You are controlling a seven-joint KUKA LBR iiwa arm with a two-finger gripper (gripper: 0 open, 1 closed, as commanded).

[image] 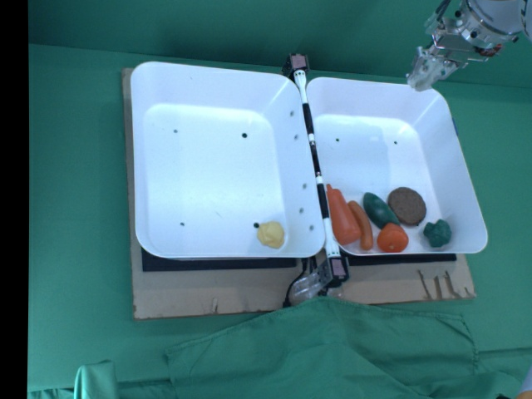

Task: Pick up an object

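Note:
The right bin (432,131) holds several items along its near side: two orange carrots (342,216) (362,224), a dark green cucumber-like piece (380,209), a red-orange tomato (392,238), a brown round patty (406,205) and a small dark green broccoli-like piece (437,233). In the left bin (199,106) a small yellow lump (270,234) lies near the front right corner. My gripper (424,71) hangs above the far right corner of the right bin, well away from all the items, with nothing seen in it.
The bins stand on a cardboard sheet (166,298) over a green cloth. A black-and-white divider bar (312,152) runs between the bins. Folded green fabric (332,347) lies at the front.

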